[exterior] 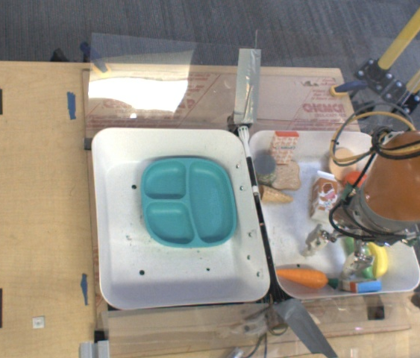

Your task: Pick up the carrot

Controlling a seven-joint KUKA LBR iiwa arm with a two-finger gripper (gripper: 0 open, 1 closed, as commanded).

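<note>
The carrot (303, 277) is orange and lies flat along the front edge of the right bin (305, 222), near its front left corner. My gripper (336, 250) hangs over the right half of that bin, under the arm's orange band (403, 185). Its two silvery fingertips (315, 240) stand apart, so it is open, with nothing between them. The gripper is above and slightly right of the carrot, not touching it.
A teal divided plate (189, 201) lies in the left bin (113, 222). The right bin also holds a small carton (285, 146), bread pieces (284, 177), a snack packet (324, 197), a banana (378, 259) and a blue item (367, 286).
</note>
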